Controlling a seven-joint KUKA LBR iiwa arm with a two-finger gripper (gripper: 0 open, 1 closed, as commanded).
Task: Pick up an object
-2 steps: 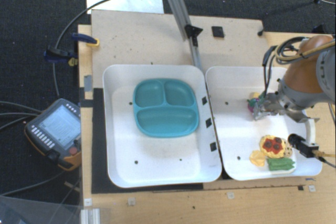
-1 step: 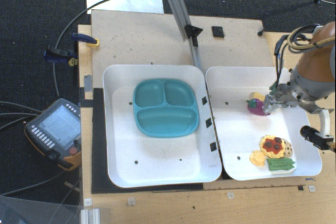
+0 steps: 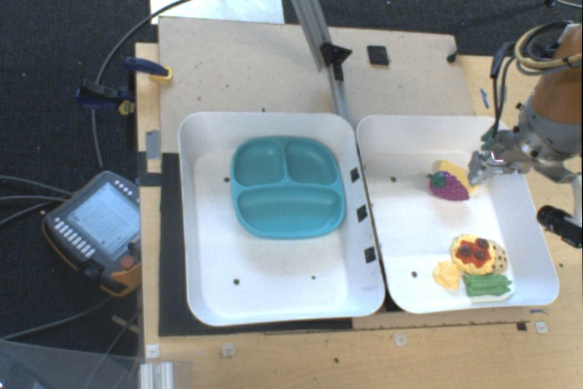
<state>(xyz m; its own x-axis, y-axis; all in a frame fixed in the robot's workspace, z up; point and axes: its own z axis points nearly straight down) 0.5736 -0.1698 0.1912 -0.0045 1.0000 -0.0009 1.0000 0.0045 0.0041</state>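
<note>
Camera view: I see the gripper (image 3: pixel 484 165) low in the right bin (image 3: pixel 401 223), metal tip just right of a lumpy purple grape toy (image 3: pixel 446 186) with a yellow piece behind it; touching or not, can't tell, and finger state can't tell either. Nearer the camera from the gripper sits a bumpy red-yellow toy (image 3: pixel 477 254), a green leafy piece (image 3: pixel 487 286) just below it. Far left of the gripper, a smooth teal plastic divided plate (image 3: pixel 288 188) lies in the left bin (image 3: pixel 205 223).

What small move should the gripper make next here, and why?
Probably a short shift toward the purple toy grapes and down. The gripper sits just beside them in the right bin, apparently nothing between its fingers, so it likely needs centring over them first.
</note>
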